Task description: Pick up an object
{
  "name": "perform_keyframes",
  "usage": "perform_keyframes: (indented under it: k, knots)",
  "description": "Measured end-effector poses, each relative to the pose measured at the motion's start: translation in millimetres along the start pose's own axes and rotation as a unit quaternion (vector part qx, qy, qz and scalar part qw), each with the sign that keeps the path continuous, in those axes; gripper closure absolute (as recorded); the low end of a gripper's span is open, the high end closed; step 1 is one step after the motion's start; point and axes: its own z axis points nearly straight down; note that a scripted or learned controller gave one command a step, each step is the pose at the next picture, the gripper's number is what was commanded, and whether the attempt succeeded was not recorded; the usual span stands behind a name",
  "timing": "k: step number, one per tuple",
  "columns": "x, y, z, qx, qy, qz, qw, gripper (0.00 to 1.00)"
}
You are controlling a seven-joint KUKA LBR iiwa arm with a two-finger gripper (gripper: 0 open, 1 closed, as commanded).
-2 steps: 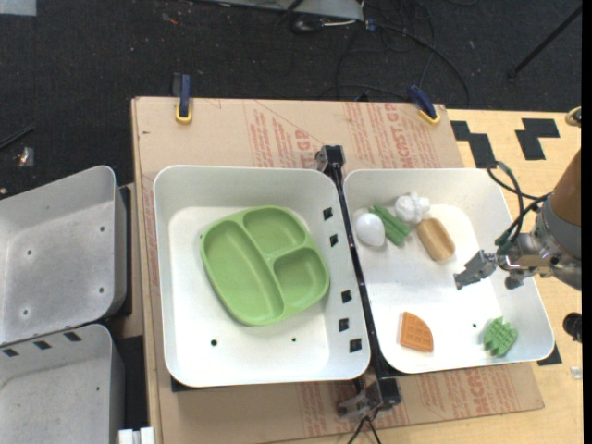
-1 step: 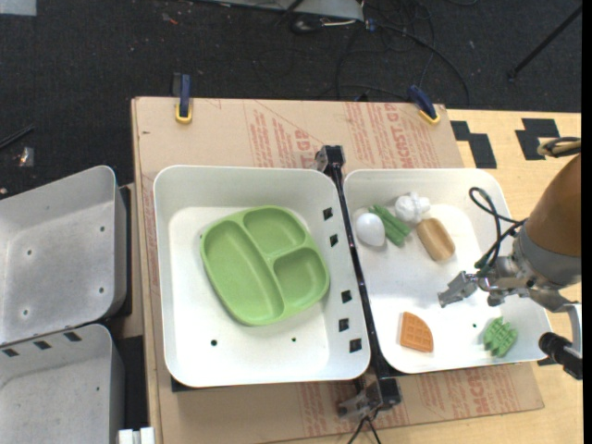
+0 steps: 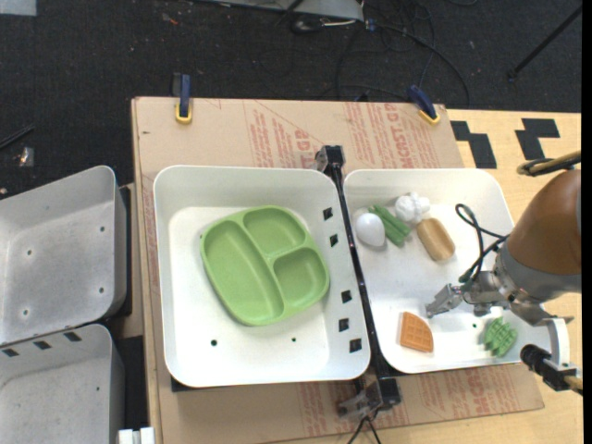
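**Risk: closing on nothing between two objects**

Here the gripper (image 3: 450, 300) hangs low in the right bin (image 3: 481, 188), fingers seemingly spread with nothing between them, though they are small in this view. The orange waffle piece (image 3: 416, 332) lies just beside it; the green toy (image 3: 499, 336) lies near. Descending here, it may catch neither, or only push the waffle piece away.
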Motion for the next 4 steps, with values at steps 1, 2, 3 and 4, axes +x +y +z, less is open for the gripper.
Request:
perform_keyframes:
  k: [1,2,3,4]
  knots:
    - [-0.8,0.7,-10.8,-0.001,-0.001,0.001,1.0000,1.00]
    - [-2.9,10.8,-57.1,-0.003,-0.001,-0.002,1.0000,1.00]
    - [-6.0,19.7,-116.0,-0.004,-0.002,-0.002,1.0000,1.00]
    - [-6.4,21.4,-168.0,-0.004,-0.002,-0.002,1.0000,1.00]
